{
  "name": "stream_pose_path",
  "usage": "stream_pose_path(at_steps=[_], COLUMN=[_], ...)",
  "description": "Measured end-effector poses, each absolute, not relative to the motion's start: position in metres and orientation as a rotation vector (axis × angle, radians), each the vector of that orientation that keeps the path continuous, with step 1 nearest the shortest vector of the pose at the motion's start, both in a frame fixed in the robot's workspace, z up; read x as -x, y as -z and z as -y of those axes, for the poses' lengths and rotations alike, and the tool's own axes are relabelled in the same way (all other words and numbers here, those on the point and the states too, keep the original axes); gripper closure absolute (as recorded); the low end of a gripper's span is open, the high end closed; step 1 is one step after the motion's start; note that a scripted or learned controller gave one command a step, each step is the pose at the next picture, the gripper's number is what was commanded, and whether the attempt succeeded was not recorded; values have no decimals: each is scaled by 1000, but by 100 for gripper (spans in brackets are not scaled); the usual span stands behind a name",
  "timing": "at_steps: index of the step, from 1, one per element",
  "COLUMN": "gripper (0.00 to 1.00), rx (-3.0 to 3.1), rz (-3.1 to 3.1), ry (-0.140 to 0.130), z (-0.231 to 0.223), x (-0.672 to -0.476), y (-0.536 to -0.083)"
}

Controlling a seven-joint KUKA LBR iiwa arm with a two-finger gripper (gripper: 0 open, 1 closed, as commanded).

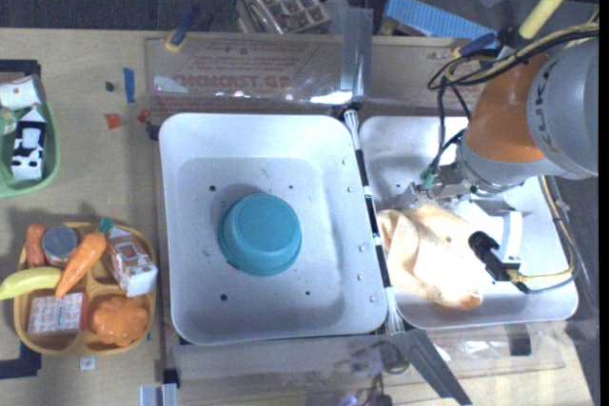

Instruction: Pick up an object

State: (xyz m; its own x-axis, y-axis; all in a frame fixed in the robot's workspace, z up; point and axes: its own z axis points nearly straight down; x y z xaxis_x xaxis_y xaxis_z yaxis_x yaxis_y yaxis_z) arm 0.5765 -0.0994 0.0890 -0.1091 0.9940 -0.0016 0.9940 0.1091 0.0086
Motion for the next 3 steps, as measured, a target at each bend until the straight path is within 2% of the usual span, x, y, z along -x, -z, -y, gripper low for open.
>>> stream_pose_path(at_steps=[1, 2, 3], gripper=[100, 100, 100], rx=[-2095, -1895, -1200], rz=[-2326, -2500, -2895], ry=[-15, -2, -3], z=[101, 123, 79], x=[-578, -599, -627], y=[-100, -129, -200])
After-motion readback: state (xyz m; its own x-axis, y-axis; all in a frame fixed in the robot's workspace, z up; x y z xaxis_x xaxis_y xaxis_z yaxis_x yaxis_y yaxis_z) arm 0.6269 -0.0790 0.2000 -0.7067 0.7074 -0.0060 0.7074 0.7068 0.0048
